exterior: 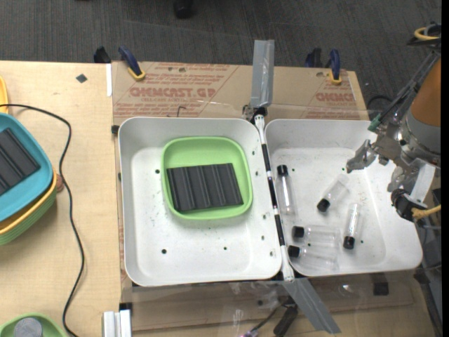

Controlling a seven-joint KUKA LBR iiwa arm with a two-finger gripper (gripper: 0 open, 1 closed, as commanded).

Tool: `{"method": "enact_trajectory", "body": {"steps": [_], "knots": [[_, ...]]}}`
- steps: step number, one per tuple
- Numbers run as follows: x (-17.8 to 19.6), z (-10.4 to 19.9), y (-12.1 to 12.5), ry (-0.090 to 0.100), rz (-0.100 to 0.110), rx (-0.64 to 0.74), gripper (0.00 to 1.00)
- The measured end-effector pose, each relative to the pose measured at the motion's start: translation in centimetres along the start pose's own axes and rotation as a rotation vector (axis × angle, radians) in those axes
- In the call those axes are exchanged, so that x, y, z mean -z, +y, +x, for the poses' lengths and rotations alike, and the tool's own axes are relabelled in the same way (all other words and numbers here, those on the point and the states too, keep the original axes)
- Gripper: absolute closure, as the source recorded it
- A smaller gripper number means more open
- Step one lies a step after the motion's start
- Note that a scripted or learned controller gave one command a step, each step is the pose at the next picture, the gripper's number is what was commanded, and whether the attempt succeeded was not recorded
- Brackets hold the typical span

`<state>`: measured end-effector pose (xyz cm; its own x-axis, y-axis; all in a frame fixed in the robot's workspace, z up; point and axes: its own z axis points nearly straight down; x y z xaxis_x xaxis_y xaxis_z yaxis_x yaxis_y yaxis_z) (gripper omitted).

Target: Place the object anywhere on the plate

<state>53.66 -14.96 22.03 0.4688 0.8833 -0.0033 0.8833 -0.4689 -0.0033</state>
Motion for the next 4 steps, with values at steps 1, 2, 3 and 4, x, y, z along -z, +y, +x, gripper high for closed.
{"method": "enact_trajectory", "body": {"steps": [1,2,3,4], "knots": [[1.8,-3.7,-0.4,0.0,0.0,-0.329,0.0],[4.2,-6.5,0.7,-0.001,0.002,-0.536,0.0],[3.6,-5.6,-0.4,0.0,0.003,-0.768,0.0],[5.4,-5.7,-2.9,0.0,0.002,-0.876,0.0]]}}
